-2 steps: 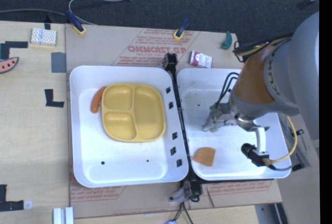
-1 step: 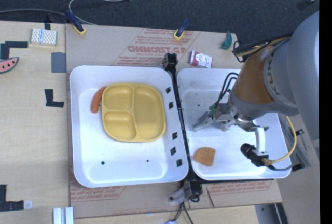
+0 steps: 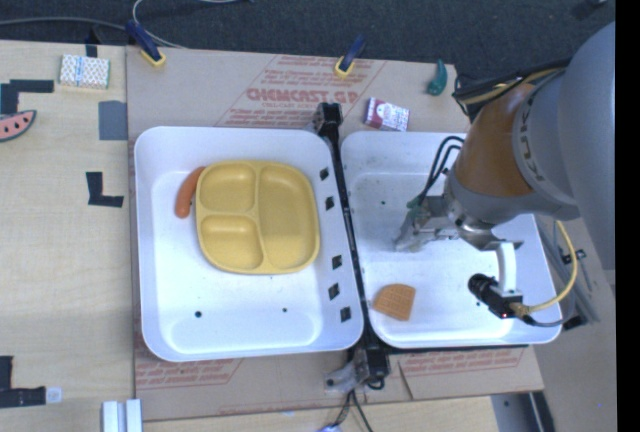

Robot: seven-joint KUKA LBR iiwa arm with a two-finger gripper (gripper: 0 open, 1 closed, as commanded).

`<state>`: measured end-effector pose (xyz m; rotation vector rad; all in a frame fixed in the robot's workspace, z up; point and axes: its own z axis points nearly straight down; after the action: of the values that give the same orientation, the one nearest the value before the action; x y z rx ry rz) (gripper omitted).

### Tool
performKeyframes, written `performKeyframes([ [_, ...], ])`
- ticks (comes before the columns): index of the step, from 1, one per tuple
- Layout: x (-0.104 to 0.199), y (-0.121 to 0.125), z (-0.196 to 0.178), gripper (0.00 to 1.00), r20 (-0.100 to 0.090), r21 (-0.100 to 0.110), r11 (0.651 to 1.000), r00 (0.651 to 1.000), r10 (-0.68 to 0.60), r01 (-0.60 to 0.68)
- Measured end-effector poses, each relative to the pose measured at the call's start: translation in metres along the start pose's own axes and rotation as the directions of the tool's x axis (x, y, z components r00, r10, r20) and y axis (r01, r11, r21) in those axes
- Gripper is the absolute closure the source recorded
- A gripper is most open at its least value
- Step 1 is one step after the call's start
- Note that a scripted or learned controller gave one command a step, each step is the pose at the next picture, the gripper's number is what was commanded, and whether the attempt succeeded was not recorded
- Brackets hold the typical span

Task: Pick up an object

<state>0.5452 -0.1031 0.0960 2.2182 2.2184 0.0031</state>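
since the waffle-like brown piece [image 3: 395, 301] lies flat near the right bin's [image 3: 380, 155] front edge, below the claw [image 3: 410, 232], whose state we cannot tell, we judge it light, stiffish, crumbly, best pinched across its edges.

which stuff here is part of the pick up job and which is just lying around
Job:
- gripper, low in the right bin
- waffle-like brown piece, right bin
- yellow divided plate, left bin
- orange sausage-like piece beside the plate

Lying about:
- small packet behind the bins
- clamps on the cardboard edge
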Motion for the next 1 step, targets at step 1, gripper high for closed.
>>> performKeyframes([
  [1, 0.0, -0.0001, 0.0001, 0.0, 0.0, 0.0, 1.0, 1.0, 0.0, 0.0],
])
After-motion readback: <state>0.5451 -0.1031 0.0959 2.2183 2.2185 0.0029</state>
